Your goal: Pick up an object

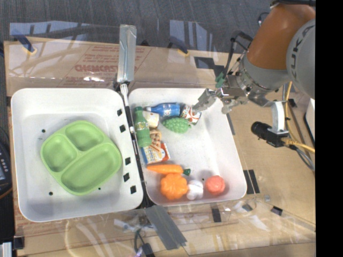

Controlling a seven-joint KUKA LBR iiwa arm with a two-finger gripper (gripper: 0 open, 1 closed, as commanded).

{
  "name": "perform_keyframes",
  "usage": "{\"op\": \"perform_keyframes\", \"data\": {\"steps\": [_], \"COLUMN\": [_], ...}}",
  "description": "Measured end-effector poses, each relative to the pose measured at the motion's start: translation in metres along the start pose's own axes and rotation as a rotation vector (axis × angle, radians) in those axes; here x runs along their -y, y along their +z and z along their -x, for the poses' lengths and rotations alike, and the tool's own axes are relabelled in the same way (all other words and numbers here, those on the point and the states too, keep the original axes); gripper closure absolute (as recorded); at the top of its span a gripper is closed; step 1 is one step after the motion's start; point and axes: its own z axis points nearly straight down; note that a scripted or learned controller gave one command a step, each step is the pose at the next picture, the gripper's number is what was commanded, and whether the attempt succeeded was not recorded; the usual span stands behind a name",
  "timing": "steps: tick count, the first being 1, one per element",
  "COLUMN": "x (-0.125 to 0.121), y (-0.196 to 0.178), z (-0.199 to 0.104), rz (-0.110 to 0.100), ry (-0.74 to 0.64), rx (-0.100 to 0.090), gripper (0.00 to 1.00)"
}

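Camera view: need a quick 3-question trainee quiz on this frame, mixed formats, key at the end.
1. True or false: the green divided plate lies in the left bin.
2. The carrot lies directly beside which item? A) the orange pumpkin B) the blue bottle C) the green divided plate
3. Fill in: the gripper hangs over the ____ bin's far edge, near the spiky green toy.

Key: 1 true; 2 A; 3 right.
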Motion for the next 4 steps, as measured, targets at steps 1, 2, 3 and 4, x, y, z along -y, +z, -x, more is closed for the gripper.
{"op": "perform_keyframes", "data": {"steps": [1, 2, 3, 4], "x": [-0.005, 0.013, 0.013, 0.021], "y": [0.148, 0.126, 0.126, 0.134], "z": [-0.059, -0.020, -0.020, -0.061], "rz": [0.001, 0.004, 0.004, -0.001], "ry": [-0.344, -0.256, -0.255, -0.420], "rx": [0.000, 0.002, 0.002, -0.002], "gripper": [0.00, 0.00, 0.00, 0.00]}}
